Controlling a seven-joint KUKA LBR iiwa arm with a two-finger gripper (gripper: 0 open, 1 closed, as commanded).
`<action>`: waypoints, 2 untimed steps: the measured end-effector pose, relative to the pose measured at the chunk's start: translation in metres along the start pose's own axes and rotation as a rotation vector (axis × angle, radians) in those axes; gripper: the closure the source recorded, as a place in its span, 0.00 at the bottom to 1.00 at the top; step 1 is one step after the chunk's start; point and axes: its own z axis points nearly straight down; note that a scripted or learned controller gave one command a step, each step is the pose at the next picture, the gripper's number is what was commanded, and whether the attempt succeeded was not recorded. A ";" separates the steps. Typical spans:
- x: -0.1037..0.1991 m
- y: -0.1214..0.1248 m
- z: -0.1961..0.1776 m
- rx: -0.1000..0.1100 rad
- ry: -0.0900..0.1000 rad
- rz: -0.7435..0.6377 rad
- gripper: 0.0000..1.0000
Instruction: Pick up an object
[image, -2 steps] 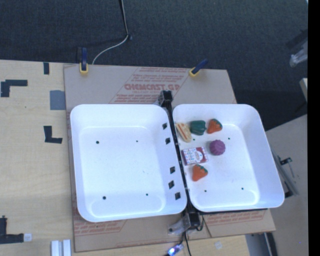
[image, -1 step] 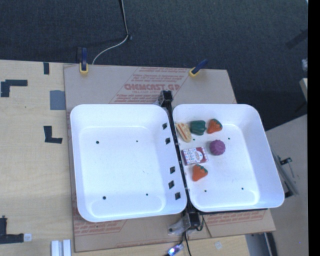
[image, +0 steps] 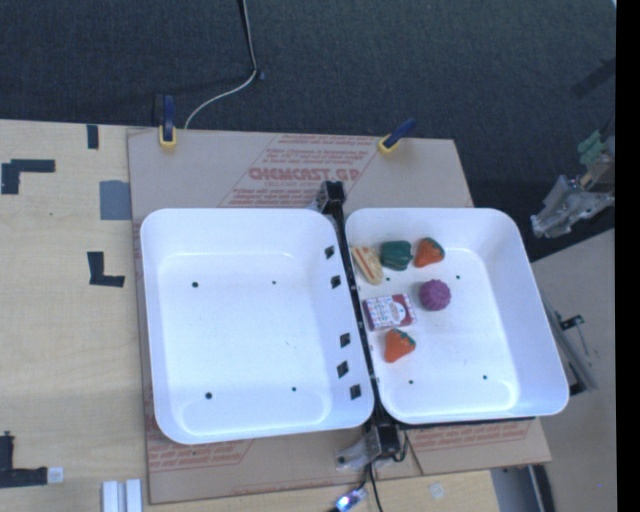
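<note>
The left bin (image: 240, 320) is seen beside the right bin (image: 500, 330), where a hotdog (image: 367, 265), packet (image: 386, 312), two strawberries (image: 399, 345), green toy (image: 395, 254) and purple ball (image: 434, 295) are gathered near the divider. The gripper (image: 570, 205) is held outside that bin's right rim; its state cannot be told.

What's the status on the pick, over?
End effector off past the right bin's far right edge, nothing seen between its fingers. Toys clustered at that bin's left side: purple ball, green piece, red packet. Nothing blocking them.
</note>
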 end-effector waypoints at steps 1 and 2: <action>0.046 -0.038 0.175 0.008 0.001 0.002 1.00; 0.137 -0.006 0.107 -0.017 -0.003 -0.008 1.00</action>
